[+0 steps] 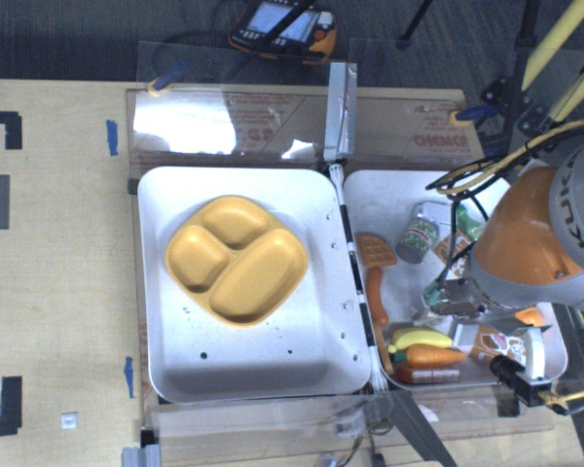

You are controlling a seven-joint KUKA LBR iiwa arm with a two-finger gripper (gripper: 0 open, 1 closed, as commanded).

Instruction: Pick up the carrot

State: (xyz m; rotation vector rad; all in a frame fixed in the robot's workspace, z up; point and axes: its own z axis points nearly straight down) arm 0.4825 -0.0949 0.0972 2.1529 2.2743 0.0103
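Basically, tool sits low in the right bin, tucked under the orange band of the arm; can't tell how it's set or whether it has anything, since the wrist covers most of it. Carrot lies flat along the near wall of the right bin, just below and left of the tool, apart from it. Yellow banana rests against the carrot's upper side. A long orange-red piece lies along the bin's left wall, with a tan waffle-like piece above it. Grey-green can stands near the bin's middle, a green item beyond it partly behind cables. A small printed packet sits right of the carrot, half under the arm.

Left bin holds a yellow three-compartment plate, roughly centred. Both bins sit on a light wooden desk with black corner marks and blue tape bits; a clear panel stands behind the bins. Dark carpet beyond, with a handheld pendant and stand legs on it.

Arm comes in from the right, wrist bent down over the right bin; its upper links are cut off by the frame. Right side of that bin is hidden under the arm.
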